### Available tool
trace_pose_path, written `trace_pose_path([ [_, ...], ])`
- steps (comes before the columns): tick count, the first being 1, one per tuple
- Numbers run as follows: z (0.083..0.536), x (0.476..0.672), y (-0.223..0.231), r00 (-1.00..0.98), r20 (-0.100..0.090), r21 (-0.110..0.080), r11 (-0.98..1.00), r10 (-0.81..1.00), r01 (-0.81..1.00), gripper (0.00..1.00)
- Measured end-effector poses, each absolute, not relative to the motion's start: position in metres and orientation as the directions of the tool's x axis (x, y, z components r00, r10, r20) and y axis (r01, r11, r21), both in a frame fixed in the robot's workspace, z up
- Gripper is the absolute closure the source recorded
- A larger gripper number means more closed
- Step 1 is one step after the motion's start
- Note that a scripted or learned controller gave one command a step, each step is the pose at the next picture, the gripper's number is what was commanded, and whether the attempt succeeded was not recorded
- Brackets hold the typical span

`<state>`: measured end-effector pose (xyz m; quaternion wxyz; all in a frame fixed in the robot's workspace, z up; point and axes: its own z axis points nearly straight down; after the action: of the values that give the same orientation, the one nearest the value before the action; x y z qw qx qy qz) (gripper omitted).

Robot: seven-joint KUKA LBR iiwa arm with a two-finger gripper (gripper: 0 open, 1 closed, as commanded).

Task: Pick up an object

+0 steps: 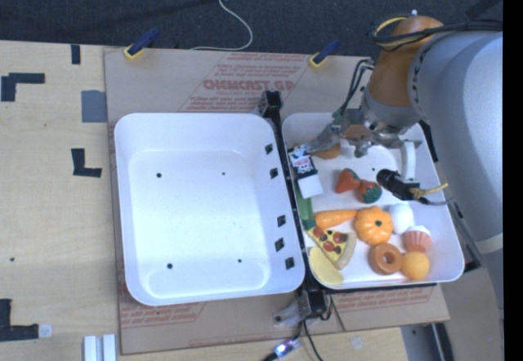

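**Item 1, orange piece** (328, 153). It lies at the far end of the right bin (441, 276), just beside the gripper (337, 137) and partly under it. I judge it the likeliest pick because it is nearest. Claw state: I cannot tell, since the wrist covers it from above. I see nothing held.

**Handling note.** I would centre over the piece before descending, come straight down, and close only once low in the bin. It is small and sits near the divider wall, so approaching from the open side looks safer. I would then lift vertically and check that something actually came up.

**Item 2, card** (301, 160). Black, white and red, against the divider and near the piece. It could be caught by mistake.

**Item 3, white block** (310, 185) and **green stick** (305, 208). Both lie along the same wall, toward me.

**Item 4, red toy** (350, 181). It has a green end, sits mid-bin and is close to the wrist. A sideways move could knock it.

**Item 5, near-end cluster.** Carrot (335, 219), pumpkin (374, 225), pizza (333, 243), doughnut (384, 257), cupcake (417, 237) and orange ball (415, 266). They are packed close, several touching, and lie well apart from the gripper. They would be harder to separate, so I rank them later.

**Item 6, left bin** (131, 132). It stands alongside, across the divider.
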<state>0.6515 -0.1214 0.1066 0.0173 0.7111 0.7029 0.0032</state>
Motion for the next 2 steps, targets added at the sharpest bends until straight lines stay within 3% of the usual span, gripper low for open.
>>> trace_pose_path([
  [1, 0.090, 0.672, -0.112, 0.002, -0.009, 0.012, -0.002, 1.000, 1.000, 0.00],
  [2, 0.145, 0.659, -0.183, 0.004, -0.004, 0.004, -0.004, 1.000, 1.000, 0.00],
])
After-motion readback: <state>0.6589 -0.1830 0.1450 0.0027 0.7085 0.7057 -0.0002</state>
